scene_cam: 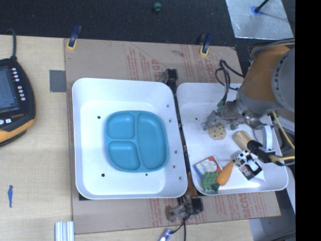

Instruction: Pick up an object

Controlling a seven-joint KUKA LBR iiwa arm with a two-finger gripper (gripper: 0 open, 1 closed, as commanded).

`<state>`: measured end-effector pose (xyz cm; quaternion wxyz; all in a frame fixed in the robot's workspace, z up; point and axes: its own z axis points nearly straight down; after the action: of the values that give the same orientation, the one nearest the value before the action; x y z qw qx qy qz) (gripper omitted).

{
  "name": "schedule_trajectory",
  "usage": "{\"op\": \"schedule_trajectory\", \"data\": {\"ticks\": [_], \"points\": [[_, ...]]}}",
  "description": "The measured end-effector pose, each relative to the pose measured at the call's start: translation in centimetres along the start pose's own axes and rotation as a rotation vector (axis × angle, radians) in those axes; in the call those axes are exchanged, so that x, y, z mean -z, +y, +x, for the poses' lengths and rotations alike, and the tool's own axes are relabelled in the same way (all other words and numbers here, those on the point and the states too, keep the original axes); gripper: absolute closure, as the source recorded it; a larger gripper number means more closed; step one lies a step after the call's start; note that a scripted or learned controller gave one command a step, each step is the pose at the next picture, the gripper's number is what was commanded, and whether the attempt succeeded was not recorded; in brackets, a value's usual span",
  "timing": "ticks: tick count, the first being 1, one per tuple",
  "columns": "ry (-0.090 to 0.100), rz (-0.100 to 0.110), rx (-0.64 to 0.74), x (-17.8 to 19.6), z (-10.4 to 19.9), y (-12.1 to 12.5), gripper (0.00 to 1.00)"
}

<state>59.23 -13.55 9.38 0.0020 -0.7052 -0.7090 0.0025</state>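
My gripper (214,120) hangs low over the upper middle of the right bin (193,97), at the end of the grey arm with its orange band (263,72). Directly below the gripper's tip lies a round tan cookie (217,131) with dark spots, touching or almost touching it. Nothing is visibly held. Further down the bin lie a light wooden-handled tool (243,138), a black-and-white item (249,164), an orange carrot (226,172), a green leafy piece (210,181) and a small colourful packet (205,165).
The left bin (85,92) holds a blue divided plate (136,139). A teach pendant (12,102) lies on the bench at the far left. Clamps (73,36) (204,42) hold the cardboard sheet at the back. Cables (225,79) loop beside the arm.
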Motion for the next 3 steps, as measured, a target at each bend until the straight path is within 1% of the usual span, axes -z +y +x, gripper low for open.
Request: {"op": "schedule_trajectory", "data": {"ticks": [1,2,3], "points": [[-0.002,-0.001,0.003,1.1,-0.1,0.1,1.00],[-0.003,0.000,0.004,1.1,-0.1,0.1,0.00],[-0.001,-0.004,0.001,-0.2,2.1,3.1,0.00]]}}
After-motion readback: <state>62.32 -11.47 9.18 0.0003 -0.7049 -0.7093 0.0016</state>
